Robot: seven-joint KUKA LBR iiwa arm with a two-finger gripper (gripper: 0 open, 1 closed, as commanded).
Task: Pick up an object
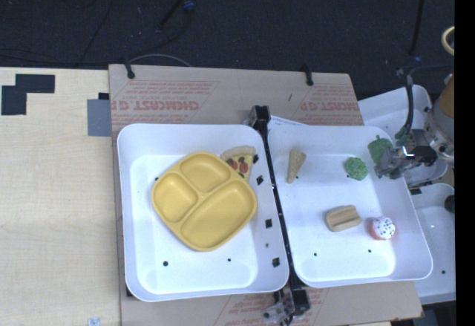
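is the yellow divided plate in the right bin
No, the yellow divided plate lies in the left bin, while the right bin holds the small items such as the tan block.

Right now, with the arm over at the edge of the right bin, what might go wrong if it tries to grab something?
The end effector sits by the bin wall, so it may bump it. The green toy is small and knobbly and could slip.
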